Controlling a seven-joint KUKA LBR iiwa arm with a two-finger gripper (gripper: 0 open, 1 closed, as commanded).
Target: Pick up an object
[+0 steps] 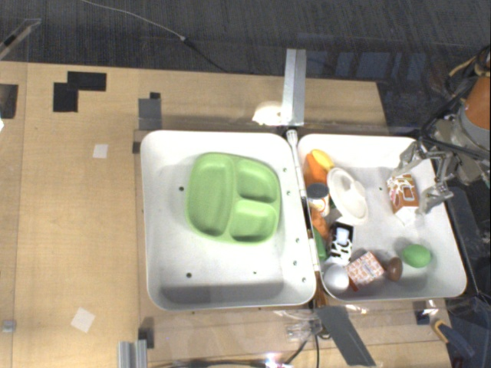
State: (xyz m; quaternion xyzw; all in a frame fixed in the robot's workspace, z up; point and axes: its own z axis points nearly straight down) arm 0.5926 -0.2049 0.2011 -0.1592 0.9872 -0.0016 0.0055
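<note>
Small orange-and-white packet (403,193) between gripper (424,176) fingers

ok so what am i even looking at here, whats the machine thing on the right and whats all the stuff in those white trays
One camera looks down at a slant on a bench with two shallow white bins. The left bin holds a green divided plate. The right bin holds small items crowded along its left side, among them a white bowl, plus a green ball. The machine at the right edge is a robot arm whose job is to pick something up. Its two-finger gripper hangs over a small orange and white packet; whether it grips anything can't be told.
</note>
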